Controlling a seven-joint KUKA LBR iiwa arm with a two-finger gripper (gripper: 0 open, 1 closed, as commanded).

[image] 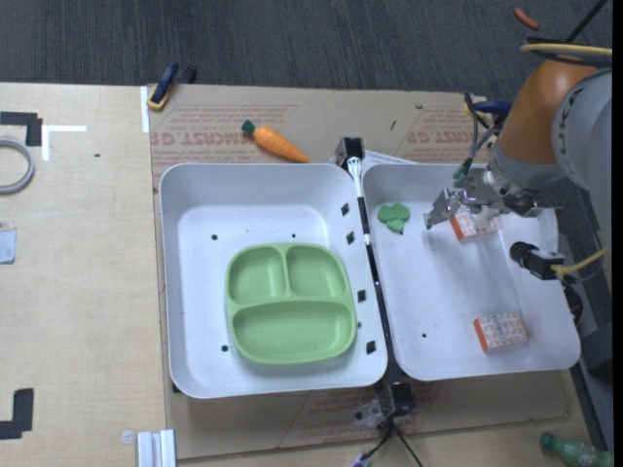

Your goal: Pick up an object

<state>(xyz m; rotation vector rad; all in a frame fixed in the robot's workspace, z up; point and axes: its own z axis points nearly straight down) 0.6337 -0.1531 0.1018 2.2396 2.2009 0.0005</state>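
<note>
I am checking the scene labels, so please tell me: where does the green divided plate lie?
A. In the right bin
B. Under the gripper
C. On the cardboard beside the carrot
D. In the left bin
D: the green divided plate lies flat on the floor of the left bin, apart from the gripper.

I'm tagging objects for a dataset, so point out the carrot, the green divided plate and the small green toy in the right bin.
carrot (279,143), camera view, middle of its orange body.
green divided plate (290,333), camera view, floor of its large front compartment.
small green toy (394,217), camera view, its centre.
</note>
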